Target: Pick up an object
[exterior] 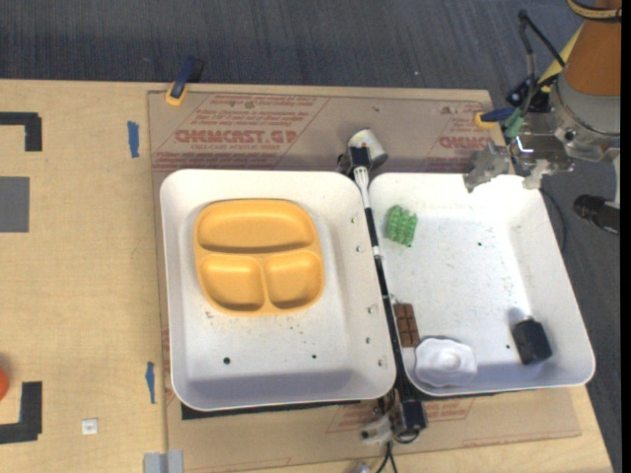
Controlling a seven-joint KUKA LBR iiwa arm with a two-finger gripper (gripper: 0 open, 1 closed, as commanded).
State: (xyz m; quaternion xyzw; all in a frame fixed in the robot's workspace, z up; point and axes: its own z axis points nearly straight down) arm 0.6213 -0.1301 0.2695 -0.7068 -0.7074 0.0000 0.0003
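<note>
The surface [79,264] is light wood and carries a brown cardboard sheet [296,126] with red print, on which both bins sit. Beyond it, dark carpet floor [296,18] fills the far part of the room.

The arm [592,57] is cut off by the top right corner of the frame; its orange band is partly in view. The tool [491,168] sits over the far right corner of the right bin [567,294]. It is small and partly lost against the cabling and the bright bin wall, so it cannot be told whether it is released or clenched. Nothing is seen grasped in it.

The left bin [177,294] lies well to the left of the tool and holds a yellow divided tray [261,254].

Candidate objects, all in the right bin:
- White lump [444,360]: near edge, well apart from the tool; shape hard to make out.
- Black block [530,341]: near right corner, well apart from the tool.
- Green object [400,225]: the closest to the tool, to its left and slightly nearer the camera.
- Brown piece [404,323]: against the divider side, just beside the white lump; detail too small to read.

A yellow and blue clamp [182,79] grips the cardboard's far left corner.
</note>
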